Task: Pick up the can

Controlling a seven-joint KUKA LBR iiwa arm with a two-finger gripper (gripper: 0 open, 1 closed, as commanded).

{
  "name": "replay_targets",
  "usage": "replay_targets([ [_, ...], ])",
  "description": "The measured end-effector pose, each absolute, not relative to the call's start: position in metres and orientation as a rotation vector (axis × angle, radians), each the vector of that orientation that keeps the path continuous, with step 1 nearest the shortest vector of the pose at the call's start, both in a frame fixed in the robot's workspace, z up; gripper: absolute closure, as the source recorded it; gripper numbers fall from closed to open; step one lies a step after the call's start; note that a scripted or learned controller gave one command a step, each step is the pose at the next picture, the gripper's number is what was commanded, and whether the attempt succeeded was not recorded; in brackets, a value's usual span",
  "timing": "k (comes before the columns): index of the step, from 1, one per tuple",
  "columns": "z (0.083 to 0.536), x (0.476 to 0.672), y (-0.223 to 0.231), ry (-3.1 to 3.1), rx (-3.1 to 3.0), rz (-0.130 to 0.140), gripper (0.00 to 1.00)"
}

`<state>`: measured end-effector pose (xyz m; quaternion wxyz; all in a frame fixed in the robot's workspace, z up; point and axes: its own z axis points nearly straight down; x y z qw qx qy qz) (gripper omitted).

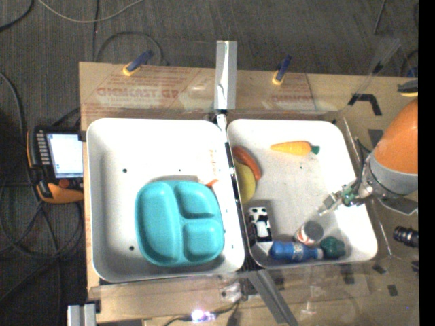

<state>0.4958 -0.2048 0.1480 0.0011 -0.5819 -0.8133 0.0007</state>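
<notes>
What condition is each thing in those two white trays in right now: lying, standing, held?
Can: lying loose in the right tray, not held.
Blue bottle: on its side by the near wall.
Carrot: lying flat, alone.
Turquoise plate: flat, face up in the left tray.
Gripper: low over the right tray, beside the can.

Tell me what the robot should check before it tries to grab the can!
1. Can in the right bin: ok, near the front wall.
2. Gripper above the can: not ok, it sits up and to the right.
3. Can held: not ok, nothing between the fingers.
4. Room around the can: not ok, blue bottle and dark green object crowd it.
5. Can upright: cannot tell.
</notes>
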Motion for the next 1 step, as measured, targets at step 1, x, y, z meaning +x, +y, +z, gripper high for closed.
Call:
replay_targets([
  [1, 0.1480, 0.4958, -0.2048, -2.553, -1.827, 0.002, 0.00],
])
